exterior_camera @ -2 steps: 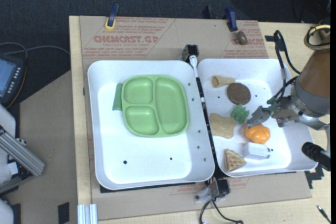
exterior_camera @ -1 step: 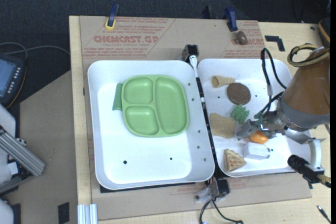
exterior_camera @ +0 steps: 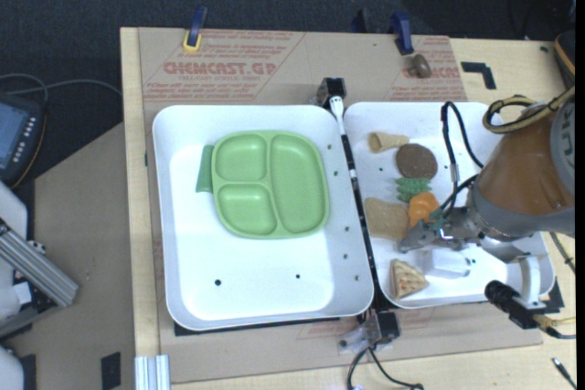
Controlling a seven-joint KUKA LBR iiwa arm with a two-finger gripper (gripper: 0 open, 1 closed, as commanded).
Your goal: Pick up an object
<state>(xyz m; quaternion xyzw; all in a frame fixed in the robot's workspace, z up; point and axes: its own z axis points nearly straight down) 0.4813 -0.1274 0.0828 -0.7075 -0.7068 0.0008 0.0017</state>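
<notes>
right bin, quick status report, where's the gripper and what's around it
Gripper low in the right bin, nothing seen held. Orange carrot and tan slice right beside it. Pizza wedge just below; brown disc farther back.

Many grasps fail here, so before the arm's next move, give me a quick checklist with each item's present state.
1. Gripper low inside the right bin: ok.
2. Object seen between the jaws: cannot tell.
3. Carrot within reach beside the gripper: ok.
4. Pizza slice free of the arm: ok.
5. Brown cookie uncovered: ok.
6. Green tray lying flat in the left bin: ok.
</notes>
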